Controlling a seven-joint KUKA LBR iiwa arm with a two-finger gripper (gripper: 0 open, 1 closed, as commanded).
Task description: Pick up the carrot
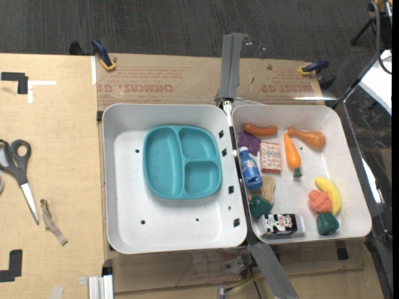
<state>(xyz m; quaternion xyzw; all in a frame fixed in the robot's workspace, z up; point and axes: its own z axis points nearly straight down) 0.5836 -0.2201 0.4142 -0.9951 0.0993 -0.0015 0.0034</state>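
Camera view: carrot (292, 152) just right of cracker box (270, 156); likely light, rigid, slick. Grip mid-body across width. Claw state: cannot tell.

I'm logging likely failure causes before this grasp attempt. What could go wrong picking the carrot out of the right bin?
1. The carrot lies close beside the small printed box, so a finger might land on the box or nudge it.
2. The drumstick-shaped toy sits just above the carrot's top end and is a similar orange, so a grasp could take the wrong item.
3. The carrot tapers toward its green tip and may slip out.
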